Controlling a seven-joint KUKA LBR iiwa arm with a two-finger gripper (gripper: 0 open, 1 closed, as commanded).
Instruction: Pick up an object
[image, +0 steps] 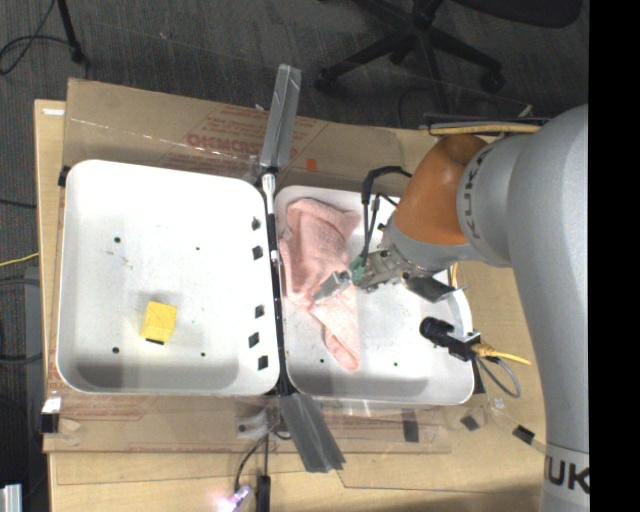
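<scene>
The gripper (345, 278) sits low in the right bin (440, 385), at the right edge of the pink cloth (322, 265). The cloth's long axis runs from the bin's far left corner toward its near middle. I cannot tell how the gripper is set. A yellow block (159, 321) lies well left, in the left bin (90, 200), on bare white floor.

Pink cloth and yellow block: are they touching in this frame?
Apart. The camera view shows the pink cloth in the right bin and the yellow block in the left bin, with the bins' divider between them.
</scene>
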